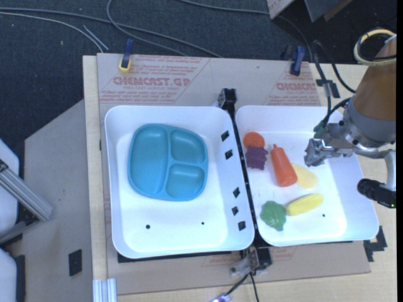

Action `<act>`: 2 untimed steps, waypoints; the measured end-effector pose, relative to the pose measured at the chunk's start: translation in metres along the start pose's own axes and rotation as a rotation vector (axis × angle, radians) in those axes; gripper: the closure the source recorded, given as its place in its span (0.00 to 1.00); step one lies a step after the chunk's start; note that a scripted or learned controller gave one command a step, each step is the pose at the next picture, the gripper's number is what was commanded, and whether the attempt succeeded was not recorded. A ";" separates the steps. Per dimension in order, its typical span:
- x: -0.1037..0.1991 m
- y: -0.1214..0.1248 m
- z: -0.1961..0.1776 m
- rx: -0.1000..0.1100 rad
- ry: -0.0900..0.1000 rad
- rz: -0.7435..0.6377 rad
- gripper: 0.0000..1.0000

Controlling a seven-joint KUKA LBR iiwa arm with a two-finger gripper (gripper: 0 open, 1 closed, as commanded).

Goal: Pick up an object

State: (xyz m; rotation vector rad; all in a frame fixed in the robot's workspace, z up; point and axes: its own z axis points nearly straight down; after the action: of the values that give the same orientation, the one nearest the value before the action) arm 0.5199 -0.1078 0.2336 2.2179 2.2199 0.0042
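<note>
Can't tell how the jaws sit; gripper hovers above the pale yellow plastic lemon-shaped toy, beside the orange plastic carrot. Open floor along the right white bin front edge.

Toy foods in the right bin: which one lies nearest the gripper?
The pale yellow piece, just below the gripper. The carrot, corn, broccoli and purple piece lie farther off.

One fixed camera looks down at a slant on my bench, far enough back to take in both white bins; I reach in from its right.
</note>
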 end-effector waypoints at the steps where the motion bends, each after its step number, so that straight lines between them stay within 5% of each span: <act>1: 0.050 -0.005 -0.009 0.005 0.003 -0.004 1.00; 2: 0.104 -0.010 -0.014 0.006 0.003 -0.005 1.00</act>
State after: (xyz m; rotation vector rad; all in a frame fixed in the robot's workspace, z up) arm 0.5098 -0.0042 0.2477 2.2170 2.2298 0.0015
